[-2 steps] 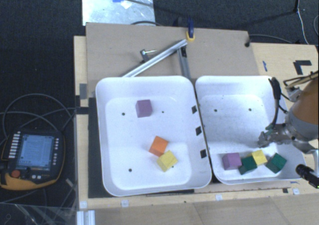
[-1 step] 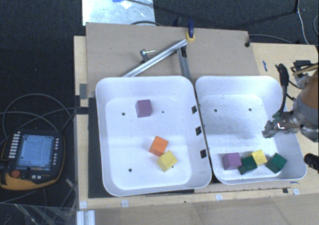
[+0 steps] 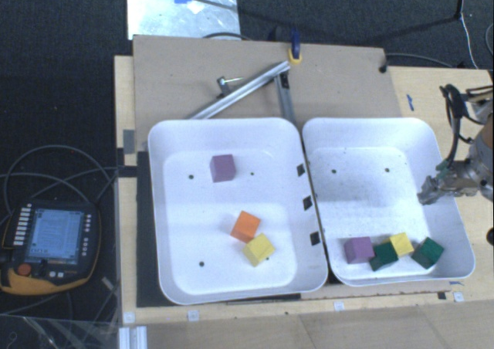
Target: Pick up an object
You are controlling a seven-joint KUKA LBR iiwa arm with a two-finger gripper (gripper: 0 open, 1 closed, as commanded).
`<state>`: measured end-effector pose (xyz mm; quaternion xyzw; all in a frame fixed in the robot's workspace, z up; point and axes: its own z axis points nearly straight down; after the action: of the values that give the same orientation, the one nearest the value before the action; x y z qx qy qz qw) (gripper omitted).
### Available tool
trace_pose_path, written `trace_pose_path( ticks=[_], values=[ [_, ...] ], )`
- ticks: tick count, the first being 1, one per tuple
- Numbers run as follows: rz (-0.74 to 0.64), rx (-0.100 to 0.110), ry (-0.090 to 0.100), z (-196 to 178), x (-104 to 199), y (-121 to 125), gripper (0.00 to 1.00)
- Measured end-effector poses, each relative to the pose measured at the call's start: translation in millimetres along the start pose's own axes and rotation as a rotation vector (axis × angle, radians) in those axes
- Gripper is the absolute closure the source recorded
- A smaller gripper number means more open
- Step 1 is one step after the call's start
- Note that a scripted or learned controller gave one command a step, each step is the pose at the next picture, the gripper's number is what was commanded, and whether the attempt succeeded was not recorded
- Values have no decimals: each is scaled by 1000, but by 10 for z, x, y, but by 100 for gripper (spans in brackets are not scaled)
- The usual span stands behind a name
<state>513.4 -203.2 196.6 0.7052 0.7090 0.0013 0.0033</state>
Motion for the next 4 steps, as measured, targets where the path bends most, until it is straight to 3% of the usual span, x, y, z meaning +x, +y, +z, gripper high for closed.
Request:
trace_pose_path(
  ticks=[1,3,4],
  values=[
    [-1,-1,0,-542,-8,23,100],
    [-6,3,4,-525,1032,342,100],
    [-5,5,5,-477,1525,343,100]
  ],
)
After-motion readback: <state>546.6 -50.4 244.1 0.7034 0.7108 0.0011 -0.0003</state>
